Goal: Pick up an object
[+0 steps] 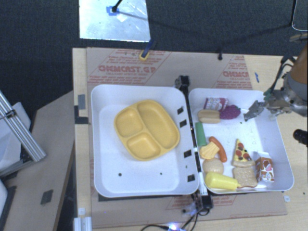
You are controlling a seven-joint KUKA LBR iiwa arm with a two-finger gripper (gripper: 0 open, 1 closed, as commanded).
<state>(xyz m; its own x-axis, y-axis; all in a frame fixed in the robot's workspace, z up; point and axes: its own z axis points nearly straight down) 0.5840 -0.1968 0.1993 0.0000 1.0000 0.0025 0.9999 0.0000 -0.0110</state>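
Hovering arm above right bin

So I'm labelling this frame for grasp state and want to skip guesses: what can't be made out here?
- The gripper, camera view: small and blurred over the right bin; its jaws' state and any contact can't be told.
- The arm: cut off by the right edge.
- The red-and-white packet: print too small to read.
- The bread slice: partly covered by the pizza slice and the yellow piece.
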